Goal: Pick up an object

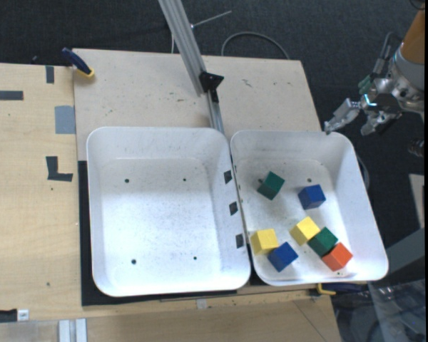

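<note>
The pincer hangs up at the right of the bench, just off the far right corner of the right bin, out over the dark floor rather than over the bin itself. Its two fingers are spread apart with nothing between them, so it is open and carrying nothing. The orange band of the arm sits above it at the frame's edge.

All the blocks lie below and to the left of the pincer, inside the right bin. Nearest to it is a blue cube, with a dark green cube further left at about the same depth. Further down from the pincer comes the cluster at the bin's near end: a yellow cube touching a second green cube, which in turn touches an orange-red cube by the near right wall. Left of those, another yellow cube sits by the left wall, with a second blue cube just beside it.

The left bin lies well off to the pincer's left, and a metal rail slants across the bench toward the gap between the two bins
</note>
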Tool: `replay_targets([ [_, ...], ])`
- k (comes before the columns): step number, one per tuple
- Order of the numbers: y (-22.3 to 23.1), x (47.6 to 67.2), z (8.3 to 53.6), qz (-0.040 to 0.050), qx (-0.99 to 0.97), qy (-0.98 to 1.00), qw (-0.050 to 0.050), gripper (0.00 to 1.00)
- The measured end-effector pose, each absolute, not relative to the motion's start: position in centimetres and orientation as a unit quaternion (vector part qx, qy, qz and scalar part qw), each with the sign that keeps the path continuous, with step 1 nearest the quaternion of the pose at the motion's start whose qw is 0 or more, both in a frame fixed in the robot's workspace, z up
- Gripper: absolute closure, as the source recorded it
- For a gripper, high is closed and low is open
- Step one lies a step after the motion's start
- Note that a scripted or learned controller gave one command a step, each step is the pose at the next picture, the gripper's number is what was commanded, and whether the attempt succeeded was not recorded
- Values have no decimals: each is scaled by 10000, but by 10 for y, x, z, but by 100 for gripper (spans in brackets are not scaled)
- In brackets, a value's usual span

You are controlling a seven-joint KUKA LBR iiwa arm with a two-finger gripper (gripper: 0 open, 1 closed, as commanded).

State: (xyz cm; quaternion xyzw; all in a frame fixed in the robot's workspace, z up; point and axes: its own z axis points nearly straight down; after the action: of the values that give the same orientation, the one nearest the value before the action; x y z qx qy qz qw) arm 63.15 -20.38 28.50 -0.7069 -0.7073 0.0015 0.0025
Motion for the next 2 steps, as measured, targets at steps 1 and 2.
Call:
replay_targets([
  [1,-204,632,288,11,-7065,-7077,-1,0],
  [2,-200,635,244,20,-7061,-7081,17,0],
])
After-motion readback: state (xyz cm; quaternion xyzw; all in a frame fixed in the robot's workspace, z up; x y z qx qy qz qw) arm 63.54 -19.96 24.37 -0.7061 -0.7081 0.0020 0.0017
